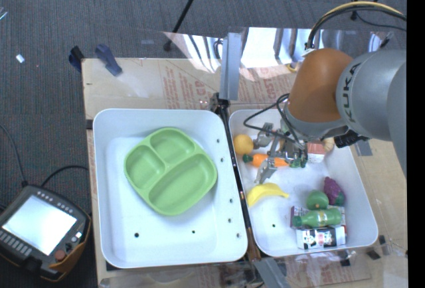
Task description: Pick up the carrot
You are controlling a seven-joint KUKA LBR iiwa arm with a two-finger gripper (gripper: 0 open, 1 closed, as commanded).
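The carrot (pixel 260 160) is small and orange with a green tip, and it lies in the right bin (pixel 362 197) near the bin's left wall. My gripper (pixel 264 158) hangs right over it, reaching in from the right under the orange wrist band. The gripper is open. One metal finger (pixel 261 141) stands on the far side of the carrot and the other on the near side, so the carrot sits in the gap between them. The wrist hides the carrot's right end.
A yellow lemon (pixel 243 144) sits just left of the carrot, and a banana (pixel 265 194) lies just in front of it. A green fruit (pixel 317 200), a purple item (pixel 334 190), a green bottle (pixel 319 217) and a can (pixel 321 237) crowd the bin's front right. The left bin holds a green divided plate (pixel 171 170).
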